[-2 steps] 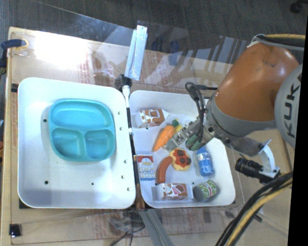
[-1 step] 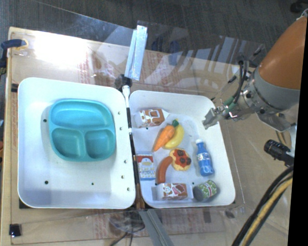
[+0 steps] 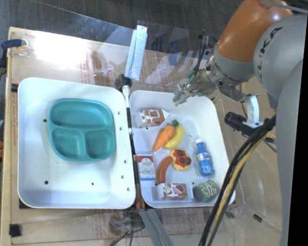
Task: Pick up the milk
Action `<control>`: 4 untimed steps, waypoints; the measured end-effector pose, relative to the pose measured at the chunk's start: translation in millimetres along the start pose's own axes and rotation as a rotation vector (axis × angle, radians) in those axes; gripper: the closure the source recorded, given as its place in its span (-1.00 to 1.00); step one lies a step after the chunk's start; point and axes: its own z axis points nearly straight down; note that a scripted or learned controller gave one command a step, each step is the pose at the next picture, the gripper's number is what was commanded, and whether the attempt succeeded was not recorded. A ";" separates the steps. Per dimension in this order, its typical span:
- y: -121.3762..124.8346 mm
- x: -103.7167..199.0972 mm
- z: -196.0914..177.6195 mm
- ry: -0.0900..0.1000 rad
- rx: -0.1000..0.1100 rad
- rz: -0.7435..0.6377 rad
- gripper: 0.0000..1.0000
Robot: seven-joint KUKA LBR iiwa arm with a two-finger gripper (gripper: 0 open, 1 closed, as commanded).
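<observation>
a: right, where is the milk (image 3: 205, 158)?

b: if it is the small blue and white bottle, it lies on its side in the right bin (image 3: 219, 123), near the right wall, cap toward the far end. a green can (image 3: 206, 189) sits just below it and a pizza slice (image 3: 181, 159) just to its left.

a: and the pincer (image 3: 181, 94)?

b: over the far rim of that bin, well apart from the bottle. nothing sits between its tips, but i cannot tell whether they are spread or closed at this size.

a: how would it handle?

b: i judge it light, stiff and smooth, so likely to roll or slip. best taken across the middle of the body, not the narrow cap.

a: room to move?

b: tight on the wall side, and the can crowds the lower end. the left side has a little more space. the carrot (image 3: 165, 136) and banana (image 3: 176, 135) lie between pincer and bottle, so approach from above.
</observation>
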 end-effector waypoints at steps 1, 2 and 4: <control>-31.9 -33.5 -3.0 0.001 -0.001 -0.453 1.00; -49.3 -86.9 103.2 0.001 -0.002 -0.520 1.00; -30.9 -20.8 154.4 0.000 -0.001 -0.627 1.00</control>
